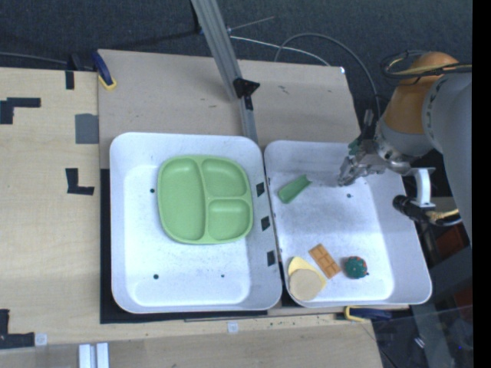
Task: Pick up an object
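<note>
Camera view: the task looks barely begun. The claw [347,176] hangs low over the upper part of the right bin [399,244], near its far right corner, and nothing shows between its fingers; they are too small and blurred to judge how far apart they stand, so I cannot tell whether it is open or closed. No object is lifted, so by my reading the whole pick is left to do.

The nearest candidate is the green block [293,188], lying tilted on the bin floor just left of the claw and a little below it, apart from it. Well below the claw, by the near wall of the same bin, sit three more things close together: an orange waffle piece [324,260], a pale round disc [306,282] touching or almost touching it on its lower left, and a small dark green ball [354,267] just to its right.

Far left of the claw, the left bin [130,267] holds a green divided plate [205,199] lying flat.

Both bins are white, speckled and shallow, and sit side by side on a pale wooden worktop [46,205] marked with dark tape. A grey metal pole [219,41] slants up from between the bins, with thin cables behind it, over dark carpeted floor [307,6].
</note>
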